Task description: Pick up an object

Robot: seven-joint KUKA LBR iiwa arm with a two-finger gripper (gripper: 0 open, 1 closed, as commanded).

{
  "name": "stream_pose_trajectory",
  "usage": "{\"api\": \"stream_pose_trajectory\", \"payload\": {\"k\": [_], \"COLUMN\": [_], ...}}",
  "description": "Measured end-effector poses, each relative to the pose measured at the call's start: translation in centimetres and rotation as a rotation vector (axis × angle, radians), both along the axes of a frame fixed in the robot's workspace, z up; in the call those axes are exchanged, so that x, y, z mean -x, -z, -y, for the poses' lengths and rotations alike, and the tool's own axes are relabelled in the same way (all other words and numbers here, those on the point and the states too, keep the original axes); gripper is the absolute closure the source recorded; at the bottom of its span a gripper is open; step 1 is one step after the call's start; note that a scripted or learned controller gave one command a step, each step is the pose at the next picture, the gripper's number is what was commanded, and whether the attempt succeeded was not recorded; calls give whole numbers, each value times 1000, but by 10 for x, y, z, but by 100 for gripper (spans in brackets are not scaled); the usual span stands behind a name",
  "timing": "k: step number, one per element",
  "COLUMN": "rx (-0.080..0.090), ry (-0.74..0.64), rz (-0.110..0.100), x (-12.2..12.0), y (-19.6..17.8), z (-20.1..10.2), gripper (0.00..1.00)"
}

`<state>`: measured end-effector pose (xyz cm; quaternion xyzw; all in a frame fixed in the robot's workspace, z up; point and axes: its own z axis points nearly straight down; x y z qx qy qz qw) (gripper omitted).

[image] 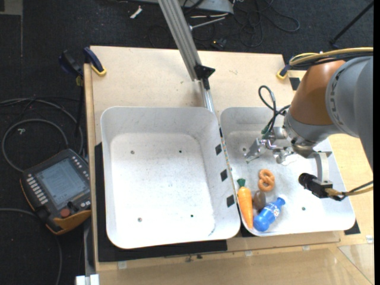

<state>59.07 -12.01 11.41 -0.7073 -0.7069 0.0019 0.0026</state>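
While the pretzel (266,180), carrot (244,200), blue bottle (267,214) and a small brown piece (259,199) lie clustered just below my tool (265,148), none of them sits between its fingers, and I cannot tell whether those are spread or closed; everything lies in the right bin (332,218), the left bin (119,123) beside it on the bench (148,76)

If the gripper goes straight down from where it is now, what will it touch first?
Probably the bare floor of the right bin: the gripper hangs over it, up-view of the pretzel. Depth is unclear.
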Motion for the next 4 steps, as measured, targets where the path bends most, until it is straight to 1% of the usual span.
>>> {"api": "stream_pose_trajectory", "payload": {"k": [1, 2, 3, 4], "rx": [1, 1, 2, 2], "ry": [0, 0, -4, -4], "rz": [4, 7, 12, 12], "x": [0, -1, -8, -4], "y": [20, 9, -44, -88], "z": [-1, 0, -10, -13], "gripper": [0, 100, 100, 100]}}
